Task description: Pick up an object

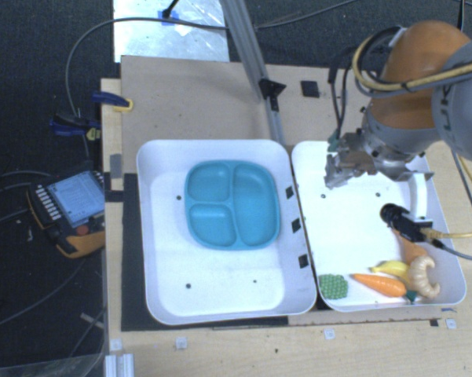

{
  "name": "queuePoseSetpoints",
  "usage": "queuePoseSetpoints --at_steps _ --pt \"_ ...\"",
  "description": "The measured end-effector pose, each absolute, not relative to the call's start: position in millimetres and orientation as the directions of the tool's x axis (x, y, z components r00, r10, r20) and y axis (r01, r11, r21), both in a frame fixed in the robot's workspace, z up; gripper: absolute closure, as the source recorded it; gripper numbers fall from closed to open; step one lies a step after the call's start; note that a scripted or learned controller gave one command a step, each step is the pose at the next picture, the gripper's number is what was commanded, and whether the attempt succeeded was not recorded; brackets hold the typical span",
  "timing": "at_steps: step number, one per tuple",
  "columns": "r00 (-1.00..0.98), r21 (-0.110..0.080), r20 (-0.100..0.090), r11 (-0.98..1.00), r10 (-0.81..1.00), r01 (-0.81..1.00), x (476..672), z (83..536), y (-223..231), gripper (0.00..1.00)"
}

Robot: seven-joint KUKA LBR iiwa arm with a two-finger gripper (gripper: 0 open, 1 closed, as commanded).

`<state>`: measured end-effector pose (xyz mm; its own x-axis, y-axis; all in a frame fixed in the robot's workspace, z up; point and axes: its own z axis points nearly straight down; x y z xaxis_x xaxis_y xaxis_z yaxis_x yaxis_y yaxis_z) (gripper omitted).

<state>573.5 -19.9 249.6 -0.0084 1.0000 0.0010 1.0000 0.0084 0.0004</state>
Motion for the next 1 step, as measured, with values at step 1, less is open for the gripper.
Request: queuePoseSetpoints --at_steps 1 --pt "-0.011 -0.001 0.002 0.011 1.000 1.000 560.8 244.2 42.6 1.00"
